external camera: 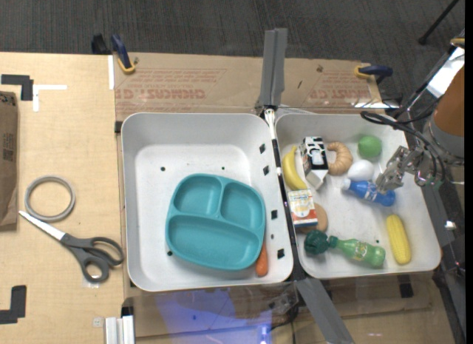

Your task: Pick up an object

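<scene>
- Gripper (389, 177): hovering in the right bin (425, 261), finger state hard to tell.
- Blue bottle (372, 191): lying just beneath the fingertips, beside a white egg (361, 169).
- Risk: bottle rolling aside, fingers nudging the egg instead.

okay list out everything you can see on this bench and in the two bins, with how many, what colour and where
divided plate: 1, teal, left bin
carrot: 1, orange, left bin, at the plate's right edge
banana: 1, yellow, right bin, left side
carton: 1, black and white, beside the banana
bagel: 1, tan, back of right bin
ball: 1, green, back of right bin
egg: 1, white, below the ball
bottle: 1, blue, under the gripper
box: 1, white and orange, left side
bottle: 1, green, front
corn cob: 1, yellow, front right
tape roll: 1, grey, bench left
scissors: 1, grey handles, bench left
gripper: 1, metal, over the blue bottle
</scene>
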Robot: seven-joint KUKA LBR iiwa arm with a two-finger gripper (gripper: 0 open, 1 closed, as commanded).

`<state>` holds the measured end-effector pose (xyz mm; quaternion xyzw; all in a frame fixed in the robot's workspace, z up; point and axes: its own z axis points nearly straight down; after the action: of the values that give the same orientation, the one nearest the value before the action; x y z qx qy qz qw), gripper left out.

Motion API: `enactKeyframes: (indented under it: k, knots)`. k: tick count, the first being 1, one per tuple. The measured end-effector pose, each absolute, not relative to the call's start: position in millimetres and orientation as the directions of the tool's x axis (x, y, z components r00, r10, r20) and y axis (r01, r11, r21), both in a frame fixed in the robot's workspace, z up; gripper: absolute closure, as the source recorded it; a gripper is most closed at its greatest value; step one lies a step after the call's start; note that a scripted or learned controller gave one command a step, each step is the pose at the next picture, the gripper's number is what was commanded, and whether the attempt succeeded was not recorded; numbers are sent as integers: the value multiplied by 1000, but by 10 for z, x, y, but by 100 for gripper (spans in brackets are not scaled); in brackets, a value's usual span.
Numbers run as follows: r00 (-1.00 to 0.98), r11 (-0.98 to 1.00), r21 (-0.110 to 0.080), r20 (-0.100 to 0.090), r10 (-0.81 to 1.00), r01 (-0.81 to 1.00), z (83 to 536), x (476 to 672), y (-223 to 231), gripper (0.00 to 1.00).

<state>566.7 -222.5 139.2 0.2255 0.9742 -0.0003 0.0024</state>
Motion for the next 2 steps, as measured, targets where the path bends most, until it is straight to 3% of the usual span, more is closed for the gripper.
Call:
enactKeyframes:
  k: [1,2]
  knots:
    - [-899,899,0,-5,439,439,1392,5668,-2223,0]
    - [-960,960,1,-1,279,279,920,5782,-1784,0]
